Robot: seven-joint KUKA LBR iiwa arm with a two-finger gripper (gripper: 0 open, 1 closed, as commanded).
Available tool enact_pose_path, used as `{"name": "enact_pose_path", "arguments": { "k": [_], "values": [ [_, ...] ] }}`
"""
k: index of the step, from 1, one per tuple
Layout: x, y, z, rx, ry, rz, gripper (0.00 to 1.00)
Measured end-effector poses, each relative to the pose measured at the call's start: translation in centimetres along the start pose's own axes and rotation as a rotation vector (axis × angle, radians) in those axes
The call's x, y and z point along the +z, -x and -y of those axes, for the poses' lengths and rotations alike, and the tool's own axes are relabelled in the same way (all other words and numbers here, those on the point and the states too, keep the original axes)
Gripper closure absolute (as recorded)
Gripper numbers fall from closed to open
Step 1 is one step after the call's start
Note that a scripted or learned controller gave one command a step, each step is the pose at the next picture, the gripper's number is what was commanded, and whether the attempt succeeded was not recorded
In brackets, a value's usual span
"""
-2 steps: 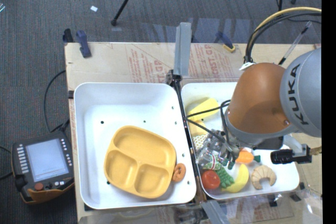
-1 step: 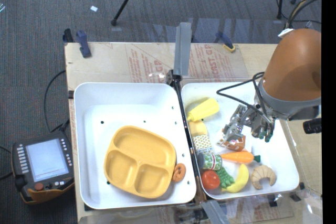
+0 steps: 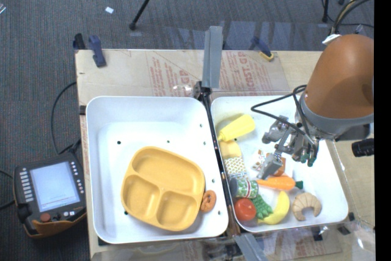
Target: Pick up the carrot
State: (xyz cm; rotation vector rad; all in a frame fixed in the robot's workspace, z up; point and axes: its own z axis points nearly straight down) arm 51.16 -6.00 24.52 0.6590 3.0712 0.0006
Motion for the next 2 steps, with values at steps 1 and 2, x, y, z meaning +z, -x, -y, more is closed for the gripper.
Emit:
{"name": "enact_pose_path", "arguments": {
  "k": [1,2],
  "values": [
    [16.1,-0.5,2.5,-0.026,-0.001,-0.006,0.0],
    [14.9,-0.3,2.5,-0.028,0.0,-0.003,1.0]
  ]
}}
